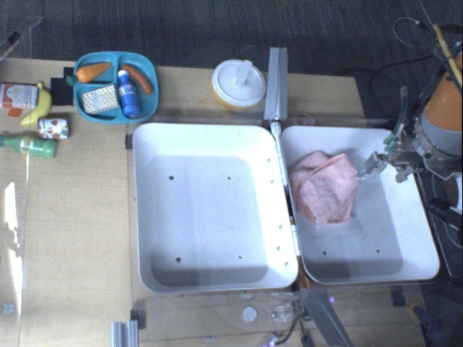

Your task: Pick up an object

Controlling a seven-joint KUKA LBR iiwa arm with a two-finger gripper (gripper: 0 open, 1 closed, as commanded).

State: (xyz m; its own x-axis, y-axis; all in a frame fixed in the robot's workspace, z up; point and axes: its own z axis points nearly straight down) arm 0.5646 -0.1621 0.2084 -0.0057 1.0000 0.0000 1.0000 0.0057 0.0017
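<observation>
A: Where was the cloth [325, 188]?

B: In the right bin [416, 262], crumpled against that bin's left wall, toward the far side. Pink, soft, folded over itself in a lumpy heap.

A: And the gripper [376, 163]?

B: Just right of the cloth, near its upper right corner. Metal, pale. I could not tell whether it was spread or closed, and nothing showed between its tips. The arm [441, 118] behind it was grey with an orange band.

A: Any writing on anything?

B: None I could read. A small can [53, 128] and a carton [18, 96], far left of the cloth on the wooden bench [65, 230], carried printed labels, too small to make out.

A: What else lay out there?

B: The left bin [210, 208], smooth white plastic with rounded corners and small dark holes in its floor, sat just left of the cloth's bin. Beyond it, a round white lid on a yellow tub [239, 84]. Further left, a blue divided tray [116, 87] with toy food: a carrot [94, 71], a sausage [139, 79], a blue bottle [129, 96]. Beside the tray, a banana [40, 105] and a green bottle [30, 146] lying flat.
</observation>
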